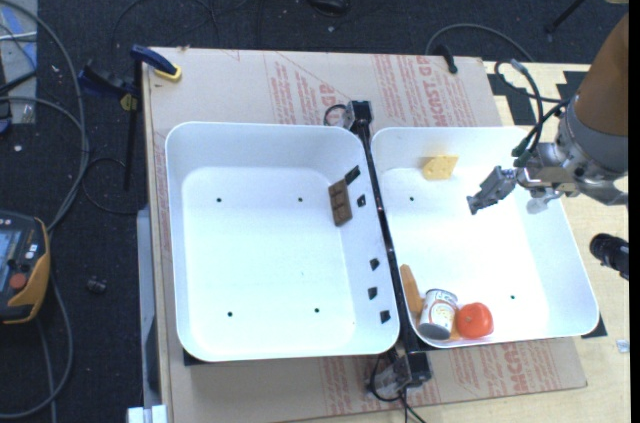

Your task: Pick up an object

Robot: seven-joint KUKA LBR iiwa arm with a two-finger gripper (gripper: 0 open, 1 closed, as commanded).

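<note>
Claw (pixel 487 192) over right bin (pixel 560 241), upper middle, nothing seen between its tips; released or clenched, cannot tell. Yellow chunk (pixel 439 167) near back wall, left of claw. Can (pixel 436 312), red ball (pixel 474 319), orange stick (pixel 410 288) clustered at front-left corner. Brown bar (pixel 341 203) against left bin's (pixel 200 151) right wall.

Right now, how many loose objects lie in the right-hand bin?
4. A yellow wedge near the far wall; an orange stick, a can and a red ball clustered in the near left corner. The arm may hide more.
</note>
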